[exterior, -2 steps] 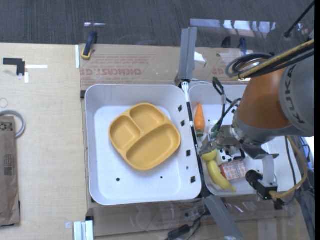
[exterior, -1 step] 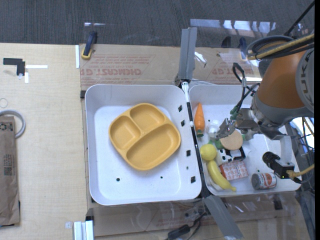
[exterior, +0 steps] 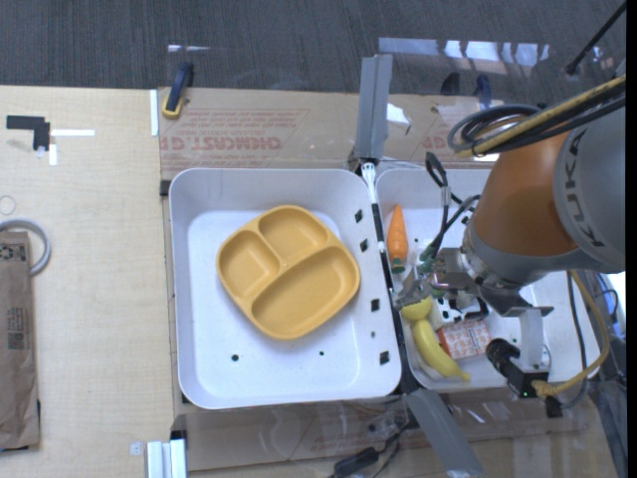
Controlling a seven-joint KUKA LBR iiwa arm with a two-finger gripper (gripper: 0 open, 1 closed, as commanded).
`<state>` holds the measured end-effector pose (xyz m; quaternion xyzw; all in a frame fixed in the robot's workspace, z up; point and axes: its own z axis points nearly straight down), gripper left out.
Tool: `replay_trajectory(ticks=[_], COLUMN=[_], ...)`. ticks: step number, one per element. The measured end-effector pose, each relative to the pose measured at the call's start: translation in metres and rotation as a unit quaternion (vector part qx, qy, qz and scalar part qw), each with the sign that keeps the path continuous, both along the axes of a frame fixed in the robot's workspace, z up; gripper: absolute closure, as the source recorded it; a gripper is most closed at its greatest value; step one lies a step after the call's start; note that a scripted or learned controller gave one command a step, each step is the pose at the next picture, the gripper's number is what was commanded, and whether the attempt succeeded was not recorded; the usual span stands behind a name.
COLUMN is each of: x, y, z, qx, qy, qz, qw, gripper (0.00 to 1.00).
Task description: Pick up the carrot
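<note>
The carrot [exterior: 397, 231] is orange with a green top and lies along the left wall of the right bin [exterior: 423, 182]. The arm's orange wrist band hangs over the middle of that bin, and the gripper [exterior: 430, 285] points down just below and to the right of the carrot, above the bin's left part. Its fingers are mostly hidden under the wrist and cables. Nothing of the carrot sits between them.
A yellow banana [exterior: 430, 342] and a red-and-white packet [exterior: 464, 341] lie in the right bin near its front. A yellow divided plate [exterior: 289, 270] rests in the left bin [exterior: 199, 366]. Cables loop around the wrist.
</note>
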<state>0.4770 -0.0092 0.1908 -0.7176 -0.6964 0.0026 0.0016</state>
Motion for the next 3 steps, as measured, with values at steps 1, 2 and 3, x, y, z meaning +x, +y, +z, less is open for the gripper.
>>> replay_trajectory(ticks=[1,2,3], x=[0.017,0.000,0.088], y=[-0.006,-0.002,-0.058], z=[-0.001,0.008,-0.001], qx=[-0.0002,0.0001,-0.0007], qy=[-0.001,0.000,-0.001], qz=[-0.004,-0.021,-0.024], qw=[1.0000,0.9998,0.9997], gripper=[0.00,0.00,0.00])
